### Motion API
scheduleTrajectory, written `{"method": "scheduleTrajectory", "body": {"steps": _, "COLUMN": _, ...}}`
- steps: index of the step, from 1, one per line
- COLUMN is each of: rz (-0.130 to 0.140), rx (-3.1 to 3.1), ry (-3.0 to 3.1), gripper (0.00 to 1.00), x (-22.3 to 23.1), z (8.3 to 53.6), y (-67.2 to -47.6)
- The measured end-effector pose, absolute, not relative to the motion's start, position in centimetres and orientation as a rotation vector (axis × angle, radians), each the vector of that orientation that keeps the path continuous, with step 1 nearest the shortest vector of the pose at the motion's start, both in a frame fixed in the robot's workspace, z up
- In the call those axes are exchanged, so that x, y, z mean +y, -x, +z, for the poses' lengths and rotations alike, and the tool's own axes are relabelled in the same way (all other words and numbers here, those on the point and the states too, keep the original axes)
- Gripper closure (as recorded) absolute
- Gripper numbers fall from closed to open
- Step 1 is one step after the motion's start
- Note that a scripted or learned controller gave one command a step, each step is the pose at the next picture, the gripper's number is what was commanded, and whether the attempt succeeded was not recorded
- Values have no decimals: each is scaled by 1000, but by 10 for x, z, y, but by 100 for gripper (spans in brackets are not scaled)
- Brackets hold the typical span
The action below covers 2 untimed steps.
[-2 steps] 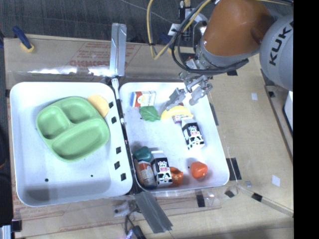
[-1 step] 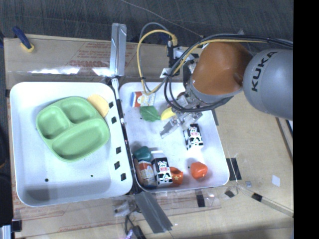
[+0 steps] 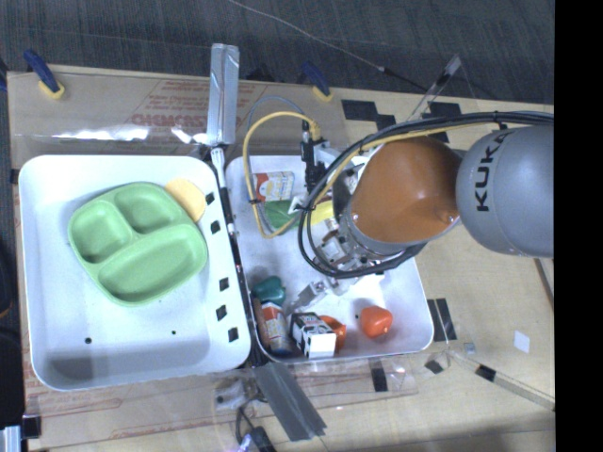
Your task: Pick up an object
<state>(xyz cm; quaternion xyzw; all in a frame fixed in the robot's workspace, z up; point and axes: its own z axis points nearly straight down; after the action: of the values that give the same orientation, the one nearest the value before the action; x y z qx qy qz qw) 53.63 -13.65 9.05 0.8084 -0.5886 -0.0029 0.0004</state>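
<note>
The grey arm with its orange band point(image 3: 405, 191) reaches in from the right and hangs over the right bin point(image 3: 415, 332). My gripper point(image 3: 311, 292) points down near the bin's middle, largely hidden under the wrist. Just below it lie a small white and orange carton point(image 3: 316, 335), a brown bottle point(image 3: 271, 326) and a teal object point(image 3: 268, 288). A red-orange rounded object point(image 3: 375, 321) sits to the lower right. Behind the wrist are a small juice carton point(image 3: 274, 186), a green item point(image 3: 279, 217) and a yellow piece point(image 3: 323, 213). Nothing shows in the gripper.
The left bin point(image 3: 57, 347) holds a green divided plate point(image 3: 139, 240) and a yellow block point(image 3: 187, 196) at its upper right. A black-marked divider point(image 3: 226, 281) separates the bins. Cables point(image 3: 259, 130) loop above the right bin's far wall.
</note>
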Motion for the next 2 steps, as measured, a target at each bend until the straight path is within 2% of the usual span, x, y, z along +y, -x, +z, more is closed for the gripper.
{"method": "scheduleTrajectory", "body": {"steps": 1, "rz": -2, "rx": -1497, "ry": -2765, "gripper": 0, "x": -125, "z": 92, "y": -599}}
{"method": "scheduleTrajectory", "body": {"steps": 2, "rz": -7, "rx": -1585, "ry": -2713, "gripper": 0, "x": -101, "z": 91, "y": -533}}
